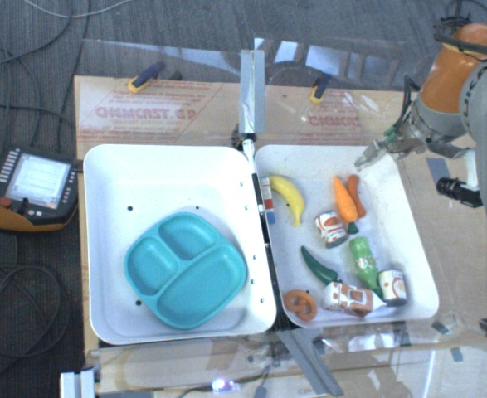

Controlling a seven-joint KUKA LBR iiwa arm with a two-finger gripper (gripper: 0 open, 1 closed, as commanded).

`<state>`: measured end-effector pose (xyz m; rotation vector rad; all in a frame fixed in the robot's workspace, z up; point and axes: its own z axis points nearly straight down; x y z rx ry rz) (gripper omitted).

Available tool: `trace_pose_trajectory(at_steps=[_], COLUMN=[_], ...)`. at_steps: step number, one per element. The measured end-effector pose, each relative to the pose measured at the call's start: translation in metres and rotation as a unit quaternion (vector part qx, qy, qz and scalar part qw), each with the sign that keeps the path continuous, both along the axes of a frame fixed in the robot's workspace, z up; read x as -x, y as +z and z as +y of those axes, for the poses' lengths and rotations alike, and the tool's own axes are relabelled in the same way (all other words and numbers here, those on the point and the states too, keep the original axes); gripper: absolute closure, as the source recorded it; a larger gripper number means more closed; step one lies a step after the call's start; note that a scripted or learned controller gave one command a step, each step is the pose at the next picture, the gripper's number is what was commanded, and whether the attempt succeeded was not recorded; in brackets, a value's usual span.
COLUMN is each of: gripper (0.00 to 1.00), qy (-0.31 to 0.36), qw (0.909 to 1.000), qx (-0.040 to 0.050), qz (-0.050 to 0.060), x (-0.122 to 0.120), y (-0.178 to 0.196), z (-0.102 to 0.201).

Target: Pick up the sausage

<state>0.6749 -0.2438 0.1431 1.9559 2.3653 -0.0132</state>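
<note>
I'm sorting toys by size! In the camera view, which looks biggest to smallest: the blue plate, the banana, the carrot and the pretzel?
1. Blue plate, by far the biggest.
2. Banana and carrot: they look about the same length, so I won't rank them.
3. Pretzel, the smallest.

The arm [459,81] reaches in from the right; its gripper [374,154] (fingers spread) points left.

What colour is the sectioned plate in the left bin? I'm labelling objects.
Teal-blue all over; the plate shows plainly in the camera view, lying in the left bin.
</note>
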Motion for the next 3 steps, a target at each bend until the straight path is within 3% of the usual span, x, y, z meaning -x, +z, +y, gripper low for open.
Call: trace_pose_trajectory(at_steps=[1,2,3], gripper=[1.00,1.00,1.00], qy=[-0.072,-0.237,-0.475], qw=[0.9974,0.9712,0.8791], qx=[-0.0053,-0.0205,-0.0323], qz=[-0.004,-0.007,0.010], x=[-0.003,-0.001,0.007], y=[-0.005,0.004,0.122], z=[0.003,0.007,0.054])
